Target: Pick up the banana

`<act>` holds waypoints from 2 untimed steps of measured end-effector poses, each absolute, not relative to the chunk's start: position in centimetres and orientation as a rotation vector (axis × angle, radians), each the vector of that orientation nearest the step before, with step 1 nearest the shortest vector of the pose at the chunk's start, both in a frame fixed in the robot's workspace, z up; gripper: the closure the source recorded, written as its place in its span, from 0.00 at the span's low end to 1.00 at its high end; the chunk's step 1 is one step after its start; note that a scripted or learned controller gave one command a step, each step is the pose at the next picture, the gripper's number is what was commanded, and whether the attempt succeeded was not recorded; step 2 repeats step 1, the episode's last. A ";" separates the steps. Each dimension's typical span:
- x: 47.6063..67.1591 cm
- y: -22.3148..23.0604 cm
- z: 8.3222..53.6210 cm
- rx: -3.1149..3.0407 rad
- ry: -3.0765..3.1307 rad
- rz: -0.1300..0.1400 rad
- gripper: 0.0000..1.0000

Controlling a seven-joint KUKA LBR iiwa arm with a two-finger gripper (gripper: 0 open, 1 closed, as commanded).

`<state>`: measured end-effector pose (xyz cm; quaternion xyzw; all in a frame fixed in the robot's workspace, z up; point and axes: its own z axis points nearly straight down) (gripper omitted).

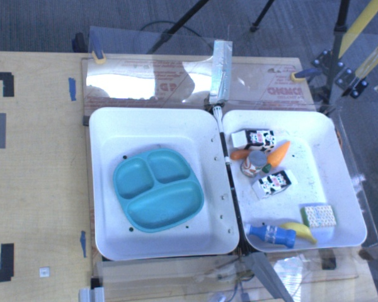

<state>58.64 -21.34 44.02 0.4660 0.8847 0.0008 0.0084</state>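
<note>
Pincer state: cannot tell. Banana [302, 231] lies in right bin [316, 145] on pale wooden bench [34, 175]; tripods [272, 4] behind.

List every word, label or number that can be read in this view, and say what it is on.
Nothing can be read for certain.
Clear panel behind the bins: red lettering, seen reversed and blurred.
Two black-and-white cartons: patterned, no legible text.
Blue bottle beside the banana: label too small.

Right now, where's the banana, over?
Banana lying near front edge of right bin. Blue bottle touching its left end, sponge close behind. Not picked up yet. Over.
</note>
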 end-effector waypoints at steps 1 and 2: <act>58.7 -21.4 45.2 1.452 2.757 0.004 1.00; 58.7 -21.4 45.2 1.452 2.757 0.004 1.00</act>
